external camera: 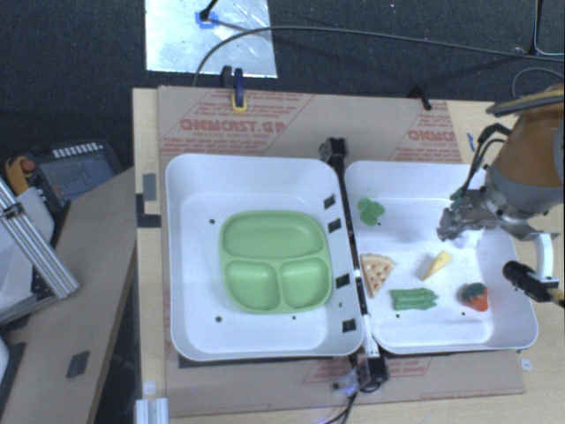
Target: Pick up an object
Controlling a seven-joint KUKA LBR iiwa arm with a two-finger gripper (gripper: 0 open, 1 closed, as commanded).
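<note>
arm (530, 162) cut off at right edge, end effector (459, 222) fingers too small to tell, left equipment (35, 237) cropped

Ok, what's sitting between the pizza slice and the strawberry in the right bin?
In the camera view, the green bean pod lies between the pizza slice and the strawberry, low in that gap. The cheese wedge sits just above it.

Bench (291, 113): two white bins (256, 179) side by side.

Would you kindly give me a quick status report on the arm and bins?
Gripper above right bin, nothing visibly held. Yellow cheese wedge nearest, just below it. Green divided plate in left bin.
</note>
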